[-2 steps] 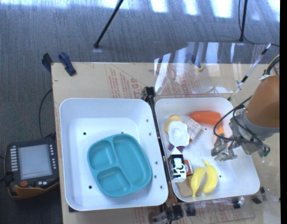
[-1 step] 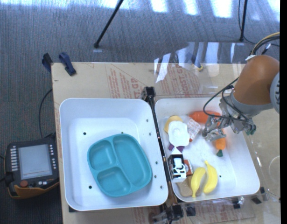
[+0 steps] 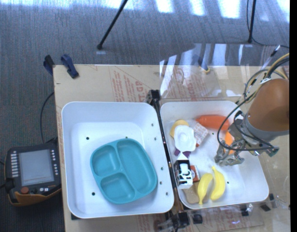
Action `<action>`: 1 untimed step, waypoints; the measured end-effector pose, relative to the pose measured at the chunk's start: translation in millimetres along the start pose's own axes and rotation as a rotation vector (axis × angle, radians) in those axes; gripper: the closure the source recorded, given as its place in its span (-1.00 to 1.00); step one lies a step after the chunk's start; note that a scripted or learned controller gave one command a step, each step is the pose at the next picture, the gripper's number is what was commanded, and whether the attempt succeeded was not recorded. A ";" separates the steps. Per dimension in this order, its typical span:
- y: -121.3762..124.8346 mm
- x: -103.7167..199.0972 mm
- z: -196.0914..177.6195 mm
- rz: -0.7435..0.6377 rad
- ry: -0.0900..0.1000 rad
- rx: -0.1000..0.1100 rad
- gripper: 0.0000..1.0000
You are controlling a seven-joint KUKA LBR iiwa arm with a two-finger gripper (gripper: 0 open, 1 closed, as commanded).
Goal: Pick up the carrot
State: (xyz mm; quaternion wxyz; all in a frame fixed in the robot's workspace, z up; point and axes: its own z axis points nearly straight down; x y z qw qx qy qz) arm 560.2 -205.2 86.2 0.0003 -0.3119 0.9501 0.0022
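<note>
The arm reaches in from the right over the right bin [image 3: 261,190], and its gripper [image 3: 229,157] hangs low near that bin's floor, just right of the middle, with something orange showing at its upper edge. Whether the jaws are released or clenched cannot be told from this angle, since the wrist covers them. The step in hand looks like the approach to a grasp, not yet a lift. The carrot [image 3: 212,121] lies flat in the upper part of the right bin, a smooth orange tapered shape running roughly left to right, its right end passing under the cables and wrist of the arm. To take it, the next move would call for the gripper to sit over the carrot's body and close across its narrow width (the orange patch by the gripper may be the carrot's far end, or a separate item; it is too hidden to say). Clutter is close by: a white and yellow fried-egg toy [image 3: 183,135] just left of the carrot, and two bananas [image 3: 211,186] near the front wall. The left bin [image 3: 76,115] holds a teal divided plate [image 3: 123,170], well apart from the work.
</note>
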 end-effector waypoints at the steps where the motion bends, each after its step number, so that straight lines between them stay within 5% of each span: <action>1: 41.6 2.9 -67.4 0.307 -0.001 0.002 1.00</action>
